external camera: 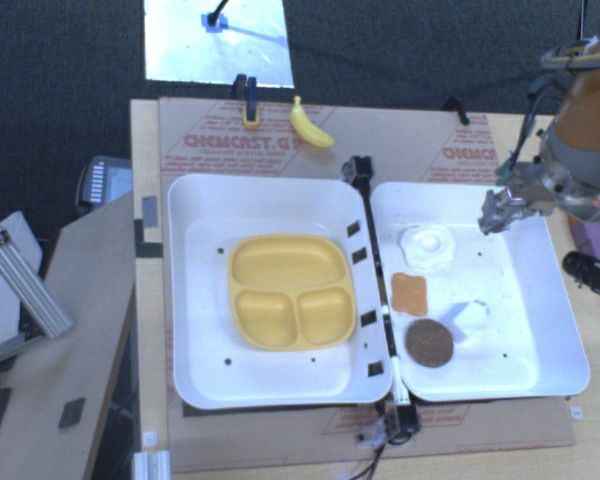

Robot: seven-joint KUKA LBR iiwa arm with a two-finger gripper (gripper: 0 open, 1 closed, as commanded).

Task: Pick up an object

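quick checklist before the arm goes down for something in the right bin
1. Targets present in the right bin: fried egg, orange slice, brown patty. Ok.
2. Targets lie apart from each other: egg and slice have a gap, slice and patty nearly touch. Ok, tight.
3. Gripper above the right bin, near its far edge, right of the egg. Ok.
4. Gripper carrying nothing: cannot tell.
5. Yellow tray sits in the left bin, clear of the path. Ok.
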